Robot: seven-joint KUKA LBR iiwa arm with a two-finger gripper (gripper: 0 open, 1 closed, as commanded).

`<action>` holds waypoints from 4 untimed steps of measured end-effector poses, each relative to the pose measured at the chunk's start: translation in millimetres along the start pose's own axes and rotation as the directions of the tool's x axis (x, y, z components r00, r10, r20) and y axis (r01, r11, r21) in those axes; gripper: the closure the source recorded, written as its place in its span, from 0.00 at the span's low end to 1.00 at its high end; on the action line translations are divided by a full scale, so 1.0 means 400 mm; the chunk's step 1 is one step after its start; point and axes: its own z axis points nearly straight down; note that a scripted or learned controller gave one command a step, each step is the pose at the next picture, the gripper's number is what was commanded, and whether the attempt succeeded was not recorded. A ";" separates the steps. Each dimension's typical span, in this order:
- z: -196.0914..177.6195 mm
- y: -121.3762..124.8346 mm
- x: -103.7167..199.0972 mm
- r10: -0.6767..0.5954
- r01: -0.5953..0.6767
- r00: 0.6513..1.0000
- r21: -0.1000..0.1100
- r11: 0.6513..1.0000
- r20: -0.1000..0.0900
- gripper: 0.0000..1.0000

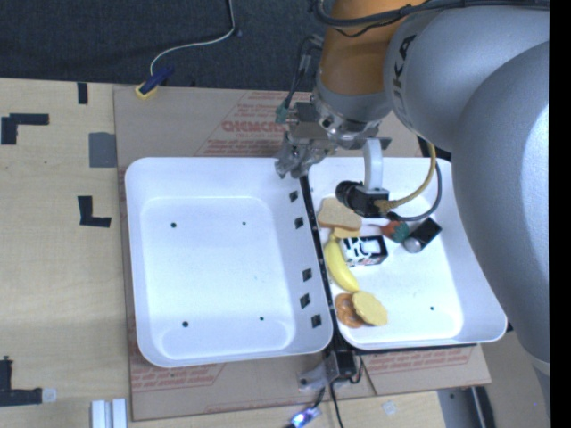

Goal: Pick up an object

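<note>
the grey arm's two-finger gripper (293, 161) hangs over the far end of the seam between the two shallow white bins (214, 346); i cannot tell how it stands. the yellow banana (339, 268) lies in the right bin, beside a tan bread slice (339, 215) and a round brown cookie (369, 308).

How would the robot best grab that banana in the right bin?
Probably from straight above, closing across the middle of the banana, fingers on its long sides. It lies flat and is narrow there; bread touches its top end and a round cookie-like piece sits by its lower tip.
</note>
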 end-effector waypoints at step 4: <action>-0.343 0.102 0.404 0.001 -0.001 1.000 -0.007 1.000 -0.001 1.00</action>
